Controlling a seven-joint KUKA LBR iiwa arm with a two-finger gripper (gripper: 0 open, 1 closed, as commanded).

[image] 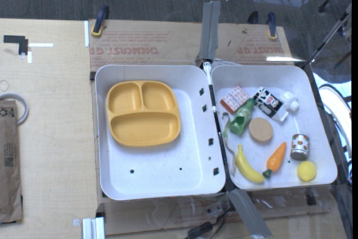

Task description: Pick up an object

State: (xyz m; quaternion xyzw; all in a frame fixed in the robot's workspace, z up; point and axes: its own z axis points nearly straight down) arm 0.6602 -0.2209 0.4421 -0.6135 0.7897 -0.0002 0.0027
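Step in hand: nothing is lifted yet — you are choosing a target among the toys in the right bin (313, 92).
Tool: I cannot tell its state from this view, so check it yourself before you descend.
Where the things lie: all the small objects sit in the right bin; the left bin (112, 176) carries a yellow divided plate (144, 113).
Best pick, in my judgement: the round tan disc (260, 130) near the bin's middle, or the small can (300, 145) — each has some free floor around it for the fingers.
Harder picks: the green bottle (241, 117) lies tilted against the red-and-white packet (234, 98), and the banana (246, 165) and carrot (275, 158) lie close together near the front wall.
Approach: come straight down, centred on one object, and keep clear of the bin walls and the divider between the bins.
Shapes: the banana is curved, the carrot tapers to a green tip, the lemon (306, 170) is rounded and likely to roll, and the black-and-white carton (269, 102) is boxy.
Materials: the toys look like smooth moulded plastic — expect slick surfaces.
Bins: shallow, white, smooth-walled with rounded corners.
Bench: pale wood to the left, cardboard behind the bins.
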